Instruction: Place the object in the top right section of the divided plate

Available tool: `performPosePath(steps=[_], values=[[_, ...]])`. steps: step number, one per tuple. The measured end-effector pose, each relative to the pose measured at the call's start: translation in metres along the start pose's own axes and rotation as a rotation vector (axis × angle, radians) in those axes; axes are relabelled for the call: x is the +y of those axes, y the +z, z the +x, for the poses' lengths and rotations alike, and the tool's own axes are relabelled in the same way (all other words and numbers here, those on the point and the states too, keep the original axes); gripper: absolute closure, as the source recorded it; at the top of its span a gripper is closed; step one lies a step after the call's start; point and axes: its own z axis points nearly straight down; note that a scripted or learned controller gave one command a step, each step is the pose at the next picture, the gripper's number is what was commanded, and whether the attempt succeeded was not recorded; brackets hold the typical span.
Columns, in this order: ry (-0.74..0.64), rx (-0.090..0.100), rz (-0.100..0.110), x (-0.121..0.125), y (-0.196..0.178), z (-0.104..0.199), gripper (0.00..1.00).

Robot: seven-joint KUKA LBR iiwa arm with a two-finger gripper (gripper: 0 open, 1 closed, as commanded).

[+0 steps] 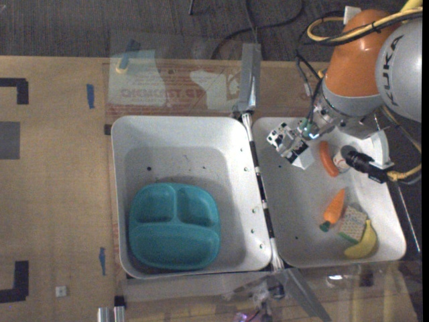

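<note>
A teal divided plate [173, 225] lies in the left bin [127, 146], toward its front. My gripper [288, 143] hangs over the back left part of the right bin [295, 220]; nothing shows between its fingers. In the right bin lie a toy carrot [334, 208], a yellow banana [361, 241], a pale patterned block [351, 222] between them, and an orange piece [328, 159] just right of the gripper.
The grey divider rail [258, 180] runs between the two bins. A clear plastic sheet over a cardboard label [167, 86] lies behind the left bin. Cables [268, 5] trail on the floor at the back. The arm's orange band [358, 45] looms over the right bin's back corner.
</note>
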Motion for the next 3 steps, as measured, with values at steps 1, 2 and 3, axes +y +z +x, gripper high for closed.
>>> performPosePath(steps=[1,2,3], values=[[0.016,0.002,0.0,0.039,-0.002,0.071,1.0],[-0.044,0.002,0.0,0.004,-0.024,0.181,1.0],[-0.3,0.004,0.002,0.03,0.022,0.234,1.0]])
